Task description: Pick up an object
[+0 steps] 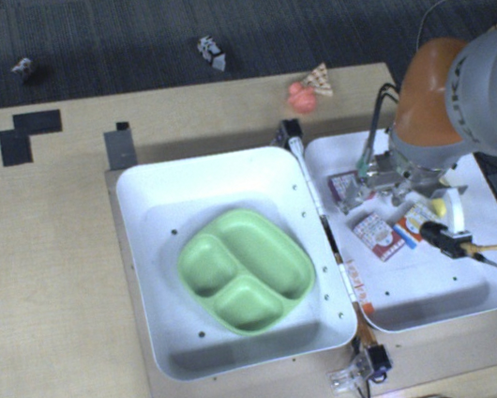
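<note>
My gripper (390, 189) hangs low over the right bin (438, 303), under the orange-banded wrist. Just below it lies a small red-and-white printed packet (379, 235). To the gripper's left sits a grey and red packet (344, 188). A small blue and orange item (409, 232) lies beside the printed packet. On the gripper's right, a yellow object (438, 205) and a white piece (456, 207) are partly hidden by the arm. Nothing can be seen held in the gripper.
The left bin (154, 257) holds a green divided plate (245, 268). A black-tipped white pen-like object (296, 142) lies along the rim between the bins. A pink ball (302, 97) rests on the bench behind the bins.
</note>
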